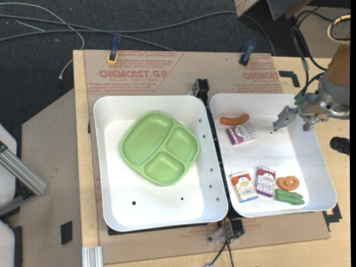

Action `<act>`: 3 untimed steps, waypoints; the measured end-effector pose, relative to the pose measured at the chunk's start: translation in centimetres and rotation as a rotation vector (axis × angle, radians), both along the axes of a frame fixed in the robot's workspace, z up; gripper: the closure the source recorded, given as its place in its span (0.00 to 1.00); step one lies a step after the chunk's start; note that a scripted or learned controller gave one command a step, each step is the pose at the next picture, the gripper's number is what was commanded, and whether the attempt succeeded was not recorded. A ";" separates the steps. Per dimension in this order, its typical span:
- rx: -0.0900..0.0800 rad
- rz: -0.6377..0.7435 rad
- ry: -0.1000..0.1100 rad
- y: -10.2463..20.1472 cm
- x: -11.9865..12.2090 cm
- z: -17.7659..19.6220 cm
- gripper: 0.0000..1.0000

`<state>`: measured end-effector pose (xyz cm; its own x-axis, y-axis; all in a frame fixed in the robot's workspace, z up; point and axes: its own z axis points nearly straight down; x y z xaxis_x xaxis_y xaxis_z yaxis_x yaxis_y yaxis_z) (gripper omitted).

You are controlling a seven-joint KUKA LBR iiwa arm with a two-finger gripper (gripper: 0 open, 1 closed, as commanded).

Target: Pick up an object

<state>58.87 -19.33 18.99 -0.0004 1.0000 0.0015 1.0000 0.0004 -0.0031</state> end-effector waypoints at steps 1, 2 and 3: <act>0.001 0.000 0.003 1.0 -0.5 -5.5 0.00; -0.001 0.000 -0.005 0.9 -0.3 -4.0 1.00; -0.004 0.000 -0.010 0.5 -0.2 2.4 1.00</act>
